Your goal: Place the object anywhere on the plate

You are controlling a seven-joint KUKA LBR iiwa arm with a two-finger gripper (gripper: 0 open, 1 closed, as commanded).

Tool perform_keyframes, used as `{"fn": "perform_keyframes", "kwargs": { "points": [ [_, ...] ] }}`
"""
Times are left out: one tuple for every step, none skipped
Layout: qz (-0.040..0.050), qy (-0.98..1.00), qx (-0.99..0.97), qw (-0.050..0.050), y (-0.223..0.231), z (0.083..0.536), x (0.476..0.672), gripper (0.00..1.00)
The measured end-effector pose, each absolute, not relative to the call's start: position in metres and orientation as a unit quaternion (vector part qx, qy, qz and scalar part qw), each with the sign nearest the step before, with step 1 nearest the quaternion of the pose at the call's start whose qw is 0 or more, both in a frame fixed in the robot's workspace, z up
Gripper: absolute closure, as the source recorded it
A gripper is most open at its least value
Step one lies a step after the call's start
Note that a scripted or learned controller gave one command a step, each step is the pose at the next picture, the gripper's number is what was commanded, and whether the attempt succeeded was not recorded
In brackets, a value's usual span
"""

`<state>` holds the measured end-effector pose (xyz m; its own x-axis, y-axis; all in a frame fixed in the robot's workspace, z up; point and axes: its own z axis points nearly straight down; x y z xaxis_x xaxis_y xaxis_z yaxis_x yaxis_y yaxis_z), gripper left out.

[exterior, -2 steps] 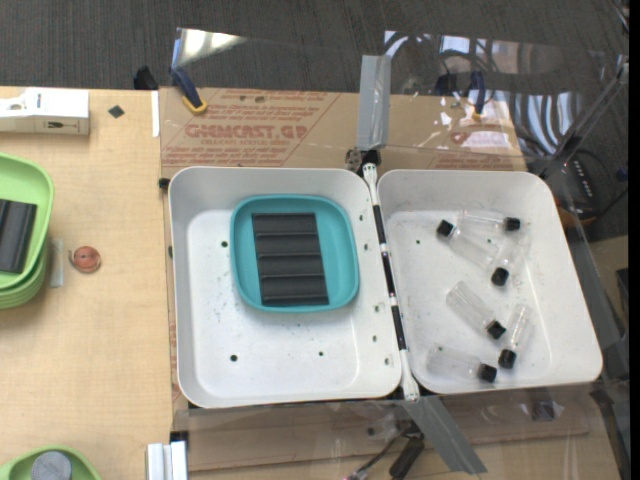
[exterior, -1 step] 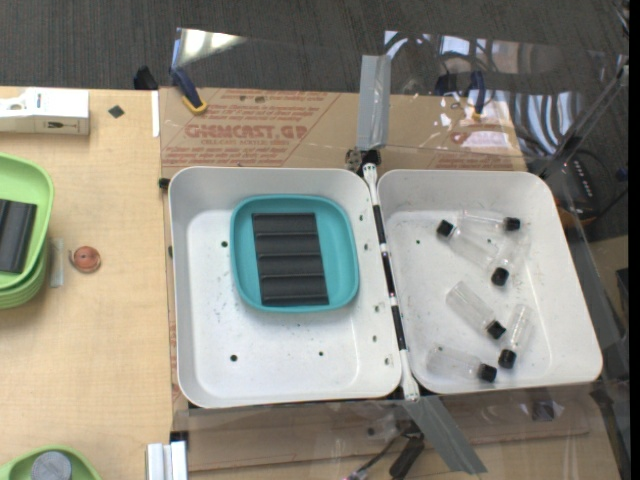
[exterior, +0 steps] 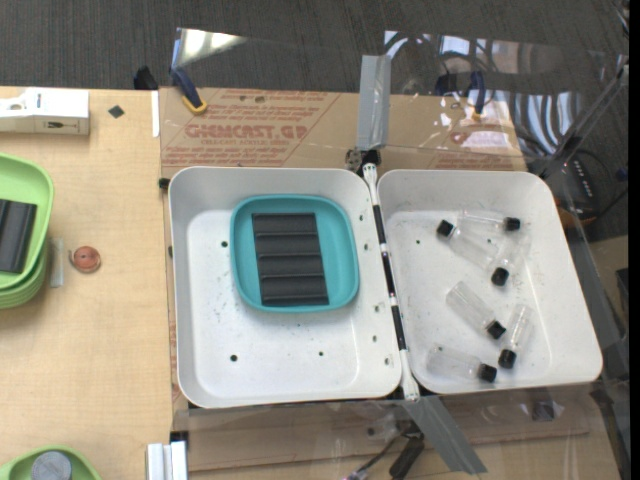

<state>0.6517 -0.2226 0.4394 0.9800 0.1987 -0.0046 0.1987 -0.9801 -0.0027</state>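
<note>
A teal square plate (exterior: 346, 258) lies in the left white bin (exterior: 200, 298), with a dark ribbed rectangular insert (exterior: 291, 258) on its middle. The right white bin (exterior: 570, 268) holds several clear plastic vials with black caps. One vial (exterior: 480, 225) lies near the bin's top, another (exterior: 475, 311) near the middle, and one (exterior: 455, 361) close to the front edge. They lie scattered and tilted at different angles.
A cardboard sheet (exterior: 260, 128) lies behind the bins. On the wooden bench to the left sit a green tray (exterior: 35, 193), a small red disc (exterior: 86, 259) and a white box (exterior: 45, 111). A clear plastic screen stands at the back right.
</note>
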Motion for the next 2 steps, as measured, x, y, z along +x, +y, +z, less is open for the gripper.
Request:
{"fn": "perform_keyframes", "kwargs": {
  "points": [
    [0.0021,-0.101,-0.995,0.001,-0.222,0.44,0.654,0.0],
    [0.0025,-0.099,-0.995,0.001,-0.222,0.44,0.642,0.0]
  ]
}}
